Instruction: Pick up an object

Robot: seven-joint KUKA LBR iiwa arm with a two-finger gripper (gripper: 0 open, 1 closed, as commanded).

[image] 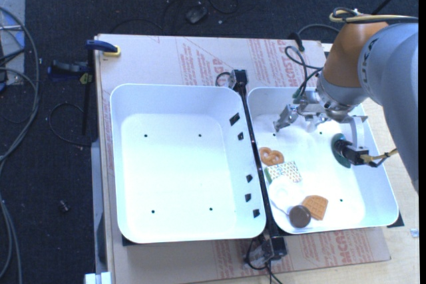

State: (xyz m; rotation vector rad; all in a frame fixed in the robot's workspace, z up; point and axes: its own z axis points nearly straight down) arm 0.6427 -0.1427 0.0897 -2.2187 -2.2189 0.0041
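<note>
while the arm (373,63) is reaching in over the right bin (349,186), the gripper (281,122) is hanging above that bin's far part, near the wall it is sharing with the left bin (173,163). nothing is showing in its grasp, and whether it is standing spread or pressed together cannot be told from this angle.

the candidate objects are all lying in the near-left part of the right bin. a pretzel-shaped piece (271,156) is lying closest to the gripper, just beside the dividing wall. a patterned packet (285,171), green and white, is lying on the pretzel's near side; whether the two are touching cannot be told. toward the near rim, a brown round piece (299,216) is sitting against a tan square piece (317,206).

on handling, the pretzel-shaped piece is looking small, light and stiff, and its outer curves are offering two opposed edges. in this inspector's judgement it is the best target, taken across its full width. the wall is leaving little room on one side, so the closing line is better running along the wall than across it. the packet is looking flat, thin and probably slick, likely to slide rather than lift. the round piece is looking thicker, but a pinch off its centre is risking it squirting out. the square piece is lying flat, showing only thin edges to take.
</note>
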